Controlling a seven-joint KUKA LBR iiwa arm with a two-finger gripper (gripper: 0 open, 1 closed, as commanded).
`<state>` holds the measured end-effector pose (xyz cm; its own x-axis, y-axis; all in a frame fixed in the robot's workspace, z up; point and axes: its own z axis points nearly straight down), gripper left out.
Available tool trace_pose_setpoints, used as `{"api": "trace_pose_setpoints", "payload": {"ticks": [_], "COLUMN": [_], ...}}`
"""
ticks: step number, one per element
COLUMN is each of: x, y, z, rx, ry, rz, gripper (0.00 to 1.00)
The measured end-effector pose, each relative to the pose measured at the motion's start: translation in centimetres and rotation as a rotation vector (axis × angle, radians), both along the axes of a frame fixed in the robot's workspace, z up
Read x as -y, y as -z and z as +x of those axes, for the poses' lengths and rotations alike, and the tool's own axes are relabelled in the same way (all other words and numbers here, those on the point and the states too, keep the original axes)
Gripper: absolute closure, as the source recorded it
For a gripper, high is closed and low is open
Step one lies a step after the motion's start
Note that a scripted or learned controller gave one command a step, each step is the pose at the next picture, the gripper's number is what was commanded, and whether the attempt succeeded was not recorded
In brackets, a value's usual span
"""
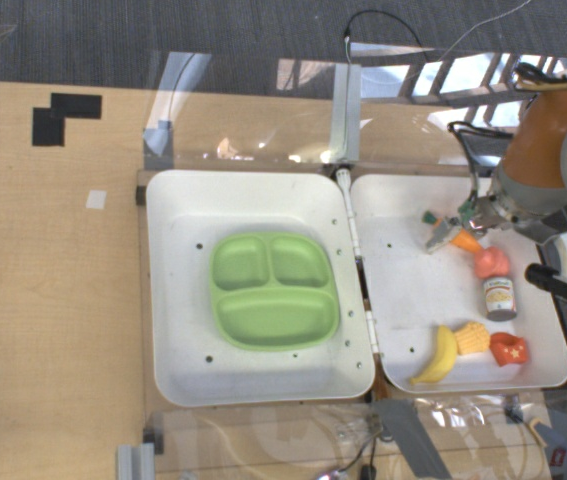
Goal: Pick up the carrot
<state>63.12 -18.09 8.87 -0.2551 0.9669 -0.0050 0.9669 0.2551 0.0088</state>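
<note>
The carrot (466,238) shows as a small orange piece in the upper part of the right bin (403,288), partly covered by the gripper. My gripper (437,230) reaches in from the right and points left, low over the bin floor. Its two grey fingers (440,241) stand apart, so it looks open. The carrot lies at the base of the lower finger, close to the palm rather than between the tips. I cannot see whether the fingers touch it.
Just right of the carrot lies a pink toy (493,262), with a small bottle (500,296) below it. A banana (438,356), corn (472,339) and a red fruit (509,348) sit along the front. The left bin (178,268) holds a green divided plate (274,290).
</note>
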Motion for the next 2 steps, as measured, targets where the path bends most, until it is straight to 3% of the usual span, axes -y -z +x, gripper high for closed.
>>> {"api": "trace_pose_setpoints", "payload": {"ticks": [1, 2], "x": [-0.2, -9.2], "y": [-1.3, -10.0], "z": [0.3, 3.3], "rx": [0.008, -0.001], "ry": [-0.002, -0.047], "rz": [0.001, 0.002], "gripper": [1.0, 1.0]}}
